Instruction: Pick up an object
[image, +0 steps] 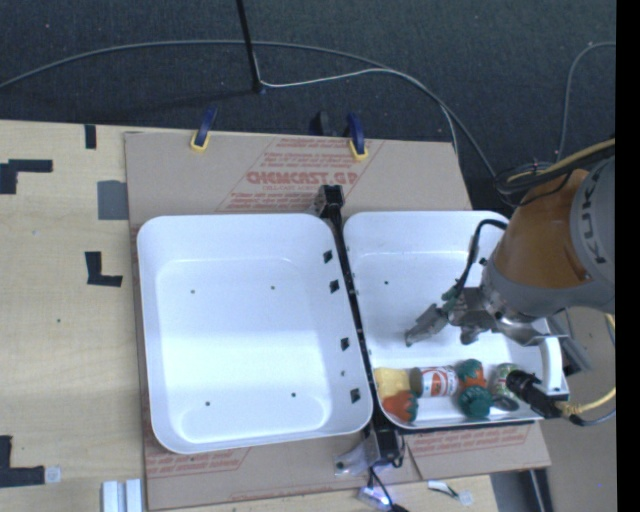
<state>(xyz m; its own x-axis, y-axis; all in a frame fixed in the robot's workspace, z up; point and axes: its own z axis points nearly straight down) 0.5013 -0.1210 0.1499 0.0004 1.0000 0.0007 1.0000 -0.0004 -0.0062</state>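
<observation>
My gripper (446, 344) hangs over the middle of the right bin (400, 250), and the arm comes in from the right. Its fingers are spread open, one grey finger (424, 326) pointing left, with nothing between them. Just below it, along the bin's near wall, lies a row of objects: a yellow piece (392, 380), a red piece (400, 405), a small white bottle with a red label (437, 382), and a green object (477, 400) with an orange bit (470, 375) beside it. The gripper is apart from all of them.
The left bin (200, 280) lies beside the right one, with a black divider rail (345, 300) between them. Both rest on a cardboard sheet (290, 170) held by clamps at the back. The right bin's far half shows bare white floor.
</observation>
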